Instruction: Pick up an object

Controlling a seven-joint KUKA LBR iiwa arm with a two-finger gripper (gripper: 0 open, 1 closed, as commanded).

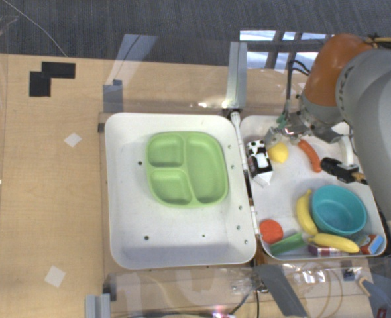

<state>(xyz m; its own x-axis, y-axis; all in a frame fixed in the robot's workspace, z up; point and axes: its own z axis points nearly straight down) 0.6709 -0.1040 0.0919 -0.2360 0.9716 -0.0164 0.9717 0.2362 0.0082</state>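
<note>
fixed overhead camera, slanted down, both bins [116,244]

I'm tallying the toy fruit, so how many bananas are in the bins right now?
2. One banana curves along the left side of the teal bowl in the right bin; the other banana lies just in front of that bowl. The arm covers part of the bin, so more may be hidden.

A light wooden bench top [43,197] is seen beneath dark grey ribbed flooring [149,12] along the upper edge. Black tape marks [50,77] are fixed at the upper left. Metal brackets [237,75] are mounted mid-bench. Even lighting is noted.
</note>
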